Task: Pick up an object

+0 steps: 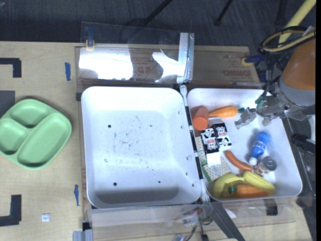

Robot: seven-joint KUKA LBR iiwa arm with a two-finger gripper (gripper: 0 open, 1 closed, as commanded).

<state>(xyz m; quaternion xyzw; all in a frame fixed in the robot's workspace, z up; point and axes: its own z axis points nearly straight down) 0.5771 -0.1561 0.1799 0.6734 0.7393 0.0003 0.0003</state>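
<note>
My gripper (247, 117) hangs over the back of the right bin (293, 185), reaching in from the right under the grey arm with its orange band (302, 69). Just left of it lie a small carrot (223, 112) and an orange cylinder (200, 118). A blue bottle (258, 146) lies below the gripper, apart from it. Further forward are a black-and-white patterned box (216, 137), a sausage (235, 160), a corn cob (258, 179), a banana (221, 183) and a second carrot (246, 191). I see nothing held in the gripper.
The left bin (90, 134) sits beside the right one, with a shared rim between them. A green divided plate (34, 132) rests on the bench at far left. A small grey round object (270, 163) lies near the bottle. Cables hang at the upper right.
</note>
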